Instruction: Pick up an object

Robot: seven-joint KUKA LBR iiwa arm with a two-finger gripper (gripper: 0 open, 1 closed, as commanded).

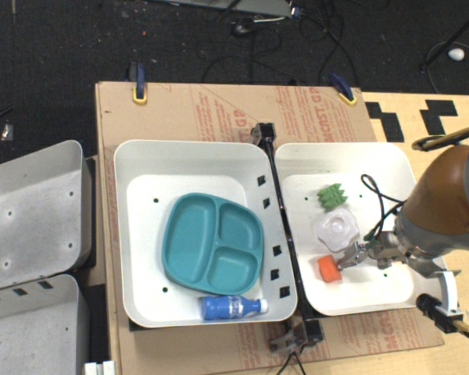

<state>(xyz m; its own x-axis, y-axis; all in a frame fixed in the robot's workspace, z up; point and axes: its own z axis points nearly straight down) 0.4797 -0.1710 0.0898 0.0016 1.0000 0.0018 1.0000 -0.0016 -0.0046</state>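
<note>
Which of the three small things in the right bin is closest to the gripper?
The orange block; the gripper is right beside it. The clear cup and green toy lie farther up.

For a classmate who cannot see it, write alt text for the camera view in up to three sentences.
A grey robot arm reaches in from the right, its gripper low in the right bin beside an orange block and a clear plastic cup, with a green toy farther back. The left bin holds a teal divided plate and a blue bottle.

arm [445, 201]: enters from right, bent low | pincer [345, 261]: points left, near horizontal
</note>
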